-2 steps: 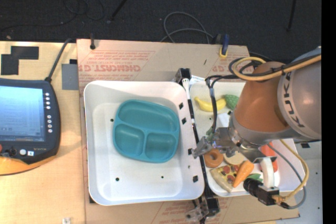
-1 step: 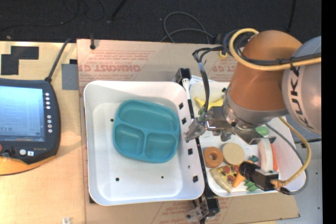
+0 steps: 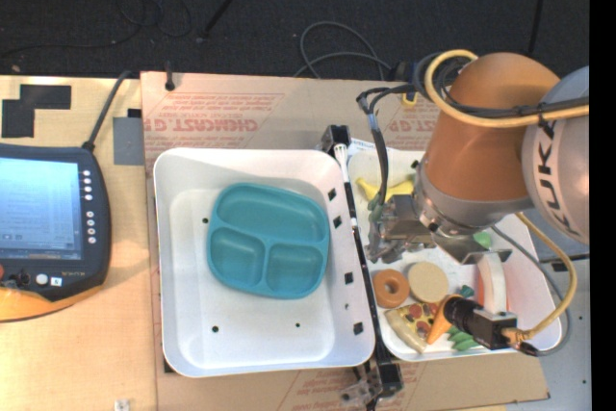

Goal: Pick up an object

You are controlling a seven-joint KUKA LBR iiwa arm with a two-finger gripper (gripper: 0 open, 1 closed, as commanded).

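Arm (image 3: 481, 144) reaches in from right, low over right bin (image 3: 549, 327) — gripper (image 3: 390, 231) down at bin's left side, just above doughnut (image 3: 391, 288). Round cracker (image 3: 428, 283) beside doughnut, pizza slice (image 3: 412, 320) and carrot (image 3: 439, 327) below. Left bin (image 3: 183, 207) holds teal divided tray (image 3: 268, 240) — tablet (image 3: 46, 221) sits far left.

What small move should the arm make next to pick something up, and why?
Probably lower the end effector a little toward the donut. The end effector sits low in the right bin, at its left side just above the donut, with nothing seen between its fingers.
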